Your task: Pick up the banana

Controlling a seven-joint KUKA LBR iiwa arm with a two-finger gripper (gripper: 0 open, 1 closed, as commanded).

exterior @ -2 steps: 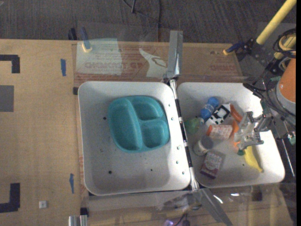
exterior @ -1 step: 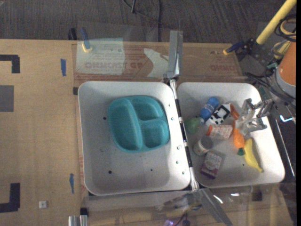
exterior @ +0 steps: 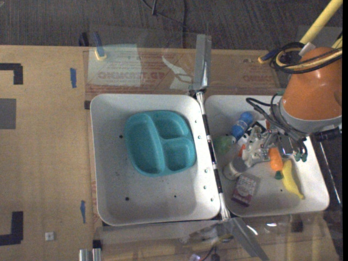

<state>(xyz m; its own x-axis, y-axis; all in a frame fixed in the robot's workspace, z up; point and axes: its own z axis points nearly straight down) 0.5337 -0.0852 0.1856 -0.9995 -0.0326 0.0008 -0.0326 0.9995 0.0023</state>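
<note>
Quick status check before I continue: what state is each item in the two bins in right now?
banana: lying flat in right bin, not gripped.
gripper: low over the right bin, beside the banana.
teal divided plate: right side up in left bin.
carrot: next to banana's top end.
small dark packet: lying flat.

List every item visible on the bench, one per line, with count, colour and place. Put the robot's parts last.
banana: one, yellow, right bin, near its right front corner
carrot-like piece: one, orange, right bin, just left of the banana's top
small box: one, dark purple, right bin, front
bottle: one, blue, right bin, rear
round object: one, green, right bin, left edge
divided tray: one, teal, left bin, centre
bins: two, white, side by side
arm: one, orange band, from the right
gripper: one, grey metal, over the right bin
</note>
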